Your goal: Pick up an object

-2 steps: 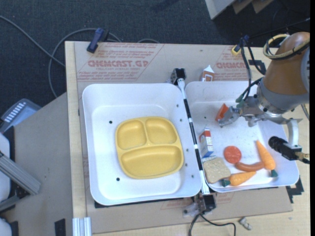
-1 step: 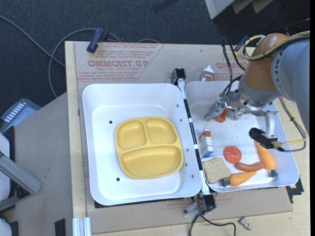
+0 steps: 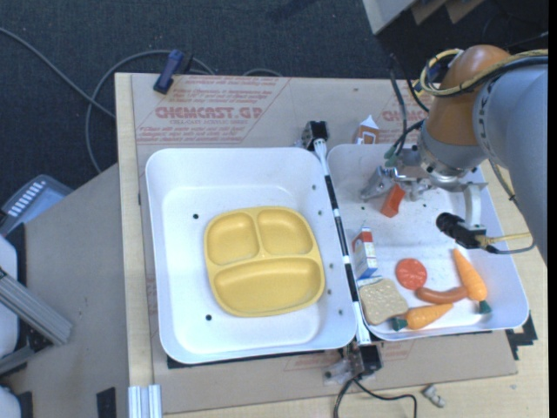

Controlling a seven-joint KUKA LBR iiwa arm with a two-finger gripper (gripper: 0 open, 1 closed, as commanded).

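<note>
The red-orange block (image 3: 392, 201) is a short, stubby bar, plain in colour. Its long axis runs steeply from the far edge of the right bin (image 3: 509, 313) toward the near edge, and its lower end leans slightly toward the wall shared with the left bin (image 3: 174, 233). It sits in the far half of the right bin, nearer that shared wall than the outer edge. The gripper (image 3: 393, 181) is directly over the block's upper end and meets it there. From this slant I cannot tell whether the jaws are spread or pinching the block.

Toward the near edge, a small white carton (image 3: 364, 251) lies against the shared wall, and a slice of bread (image 3: 384, 301) lies in the near corner. A red round piece (image 3: 412, 273), a sausage (image 3: 441, 294) and two carrots (image 3: 470, 274) (image 3: 426, 316) lie along the near edge. The left bin holds a yellow divided plate (image 3: 261, 259) at its middle.
</note>
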